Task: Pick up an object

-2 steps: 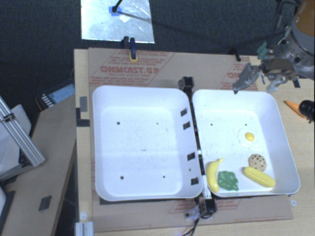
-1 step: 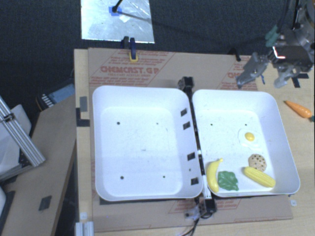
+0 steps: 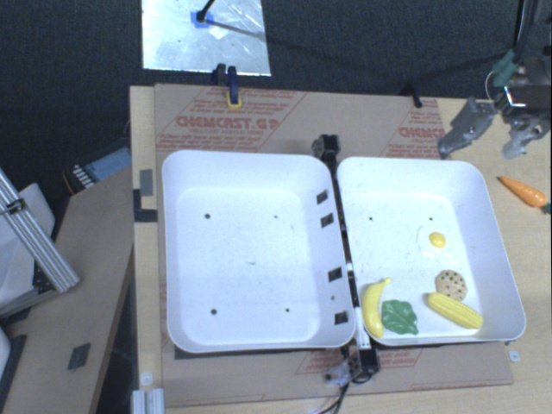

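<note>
The right bin point(image 3: 405, 175) holds a fried egg toy point(image 3: 435, 241) near its right side. Along its front lie a cookie point(image 3: 450, 283), a corn cob point(image 3: 454, 310), a banana point(image 3: 373, 307) and a green leafy piece point(image 3: 399, 316). My gripper point(image 3: 487, 136) hangs high above the bench at the far right, beyond the right bin's back right corner. Its two grey fingers point(image 3: 457, 129) are spread apart with nothing between them.
The left bin point(image 3: 250, 248) sits beside the right one, with black clips along the shared rim. An orange carrot point(image 3: 523, 190) lies on the bench outside the right bin. A shiny metal sheet point(image 3: 205, 24) lies at the back left.
</note>
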Robot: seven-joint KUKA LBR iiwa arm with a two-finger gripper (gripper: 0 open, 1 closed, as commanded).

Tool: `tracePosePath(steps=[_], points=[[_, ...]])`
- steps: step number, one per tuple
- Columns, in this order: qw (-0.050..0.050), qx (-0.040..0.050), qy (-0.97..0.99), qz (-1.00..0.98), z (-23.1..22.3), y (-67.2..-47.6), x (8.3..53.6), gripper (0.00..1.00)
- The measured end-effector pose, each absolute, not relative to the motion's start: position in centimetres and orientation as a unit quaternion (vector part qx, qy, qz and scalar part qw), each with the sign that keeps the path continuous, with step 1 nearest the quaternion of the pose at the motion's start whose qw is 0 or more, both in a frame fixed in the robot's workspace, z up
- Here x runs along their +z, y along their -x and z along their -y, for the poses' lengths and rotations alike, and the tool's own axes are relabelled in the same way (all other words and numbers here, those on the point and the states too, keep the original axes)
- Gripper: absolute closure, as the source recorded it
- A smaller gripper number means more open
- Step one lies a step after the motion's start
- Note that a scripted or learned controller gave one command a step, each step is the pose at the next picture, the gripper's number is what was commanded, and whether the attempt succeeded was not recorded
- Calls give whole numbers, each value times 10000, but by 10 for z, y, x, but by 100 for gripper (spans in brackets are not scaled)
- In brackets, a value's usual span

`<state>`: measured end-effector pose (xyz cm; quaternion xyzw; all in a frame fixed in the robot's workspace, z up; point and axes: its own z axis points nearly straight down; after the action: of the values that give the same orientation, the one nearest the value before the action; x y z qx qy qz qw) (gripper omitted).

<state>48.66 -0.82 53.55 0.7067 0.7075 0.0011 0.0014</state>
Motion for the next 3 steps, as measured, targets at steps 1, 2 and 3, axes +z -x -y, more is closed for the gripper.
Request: tracePosePath(steps=[1,2,3], points=[[17,12,-7069,-7073,36,-486,535,0],[20,10,-7071,-7071,83,-486,535,0],[10,-3,-7088,-7055,153,-486,502,0]])
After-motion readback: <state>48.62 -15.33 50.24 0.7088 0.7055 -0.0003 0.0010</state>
